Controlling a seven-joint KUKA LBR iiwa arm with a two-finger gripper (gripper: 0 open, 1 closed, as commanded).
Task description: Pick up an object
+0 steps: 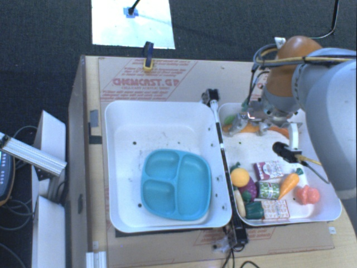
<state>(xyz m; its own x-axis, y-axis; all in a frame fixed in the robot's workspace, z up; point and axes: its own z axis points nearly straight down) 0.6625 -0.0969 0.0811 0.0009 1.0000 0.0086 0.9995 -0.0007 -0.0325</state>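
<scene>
Over the far end of the right bin [334, 208], the camera view places the gripper [254, 121] low, beside an orange item [245, 128] that cannot be identified. Whether the gripper is apart, together or clamped on anything cannot be told from this angle, so no hold can be confirmed. Candidate objects crowd the near end of that bin: a yellow lemon-shaped toy [240, 177], a carrot [289, 184], a green can [268, 190], a small carton [268, 169], a pink toy [307, 194], a dark green piece [254, 210]. The left bin [122, 127] bears a blue divided plate [177, 184]. In my judgement the step is best done on the orange item: centre on it, descend squarely, clear the bin wall, close firmly, lift straight.
</scene>
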